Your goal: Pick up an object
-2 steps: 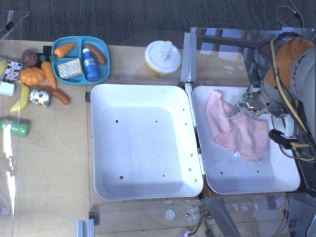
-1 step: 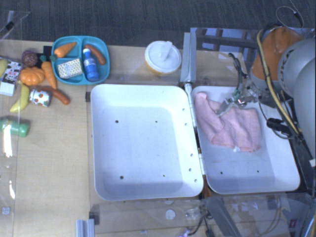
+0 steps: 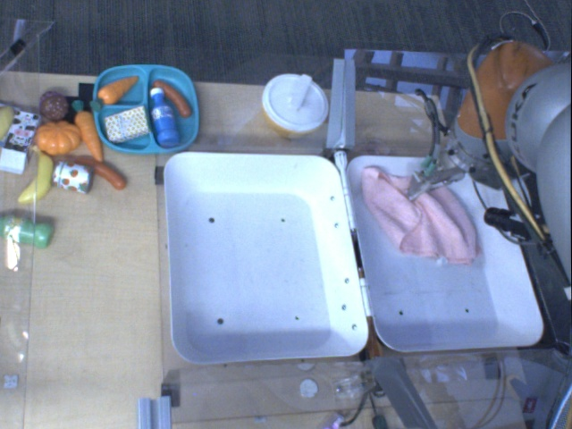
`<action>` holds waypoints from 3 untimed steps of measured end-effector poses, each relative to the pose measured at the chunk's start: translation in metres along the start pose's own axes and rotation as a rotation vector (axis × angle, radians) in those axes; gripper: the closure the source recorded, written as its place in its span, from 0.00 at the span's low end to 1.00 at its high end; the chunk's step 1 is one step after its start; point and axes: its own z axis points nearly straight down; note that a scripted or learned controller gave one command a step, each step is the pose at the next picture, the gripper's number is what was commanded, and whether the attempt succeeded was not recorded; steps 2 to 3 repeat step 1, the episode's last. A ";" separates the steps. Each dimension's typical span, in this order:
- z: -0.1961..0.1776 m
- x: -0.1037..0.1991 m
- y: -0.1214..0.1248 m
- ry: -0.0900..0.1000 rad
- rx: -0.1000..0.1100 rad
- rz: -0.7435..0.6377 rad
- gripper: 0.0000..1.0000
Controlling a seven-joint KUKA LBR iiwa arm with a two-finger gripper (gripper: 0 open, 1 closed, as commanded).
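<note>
The end effector (image 3: 431,175) is down at the top edge of the pink cloth (image 3: 420,214), in the right bin (image 3: 465,320). Its thin tips sit on or just over the cloth, and I cannot tell if they are spread apart or pressed together, or if any cloth is caught in them. The pink cloth is the one thing to pick up here. It lies crumpled in the upper half of the right bin, close to the wall by the left bin (image 3: 259,266). What could go wrong? The cloth is soft and floppy, so I think the tips may pinch just a small fold and it could slip out when the arm lifts. The tips might also close on nothing, or bump the bin floor. Now let us count. There are two white bins and one pink cloth. On the desk (image 3: 89,311) behind the bins there is one white cup with a lid (image 3: 295,104). There is one blue plate (image 3: 183,88) with toy food on it. To the left lie more toys, like a small pumpkin (image 3: 58,138) and a banana (image 3: 37,179).
</note>
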 end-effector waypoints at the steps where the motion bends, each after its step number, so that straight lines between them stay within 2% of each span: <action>1: 0.001 0.003 -0.001 0.007 0.007 -0.002 0.00; 3: 0.001 0.003 -0.001 0.007 0.007 -0.002 0.00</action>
